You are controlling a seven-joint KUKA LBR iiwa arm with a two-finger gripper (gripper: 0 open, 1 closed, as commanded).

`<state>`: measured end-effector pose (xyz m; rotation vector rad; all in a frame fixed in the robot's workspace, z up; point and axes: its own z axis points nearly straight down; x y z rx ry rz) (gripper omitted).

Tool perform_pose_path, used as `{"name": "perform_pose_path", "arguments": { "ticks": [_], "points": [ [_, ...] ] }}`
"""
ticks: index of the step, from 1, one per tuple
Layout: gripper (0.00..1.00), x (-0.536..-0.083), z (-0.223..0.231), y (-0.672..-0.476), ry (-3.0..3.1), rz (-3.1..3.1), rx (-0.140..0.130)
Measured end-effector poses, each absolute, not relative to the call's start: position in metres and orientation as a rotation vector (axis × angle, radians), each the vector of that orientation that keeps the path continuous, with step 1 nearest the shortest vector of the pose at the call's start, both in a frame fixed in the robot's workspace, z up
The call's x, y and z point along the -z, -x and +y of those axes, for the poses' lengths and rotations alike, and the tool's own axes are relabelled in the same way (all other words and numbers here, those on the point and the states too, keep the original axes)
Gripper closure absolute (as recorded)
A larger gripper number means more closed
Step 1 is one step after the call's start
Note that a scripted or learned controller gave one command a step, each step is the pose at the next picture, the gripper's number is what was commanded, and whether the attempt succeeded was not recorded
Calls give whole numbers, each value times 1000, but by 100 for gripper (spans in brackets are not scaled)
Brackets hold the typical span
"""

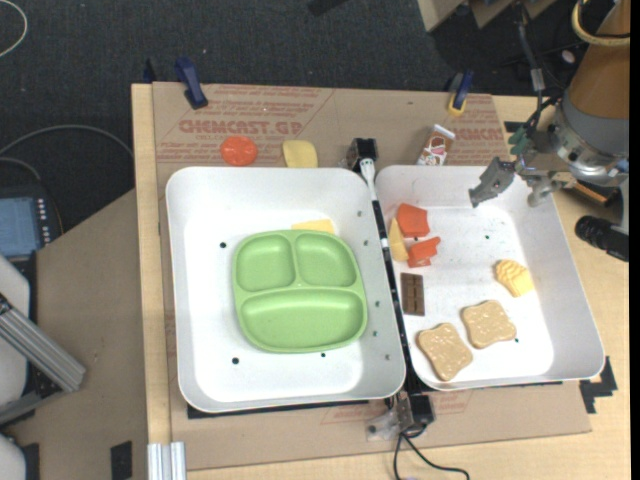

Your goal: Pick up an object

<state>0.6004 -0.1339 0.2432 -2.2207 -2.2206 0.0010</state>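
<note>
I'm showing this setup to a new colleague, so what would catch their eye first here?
Probably the green divided plate, lying in the middle of the left bin. Next, the toy food scattered in the right bin: two toast slices near its front edge and red pieces near its left wall, with the gripper above its far edge.

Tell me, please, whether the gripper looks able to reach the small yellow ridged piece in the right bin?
Probably yes. The gripper hangs above the right white bin's far edge, and the small yellow ridged piece lies apart from the two toast slices, nothing covering it.

The arm holds its pincer spread, empty, pointing downward.
</note>
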Motion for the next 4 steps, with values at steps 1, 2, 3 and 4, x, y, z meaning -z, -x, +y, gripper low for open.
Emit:
{"name": "perform_pose_path", "arguments": {
  "ticks": [1, 2, 3, 4],
  "points": [
    [0, -86, -124, -555, 2215, -2210, -13],
    [0, -85, -208, -573, 2229, -2222, -1],
    [0, -86, -179, -646, 2220, -2232, 6],
    [100, -96, -180, -643, 2223, -2228, 3]
  ]
}}
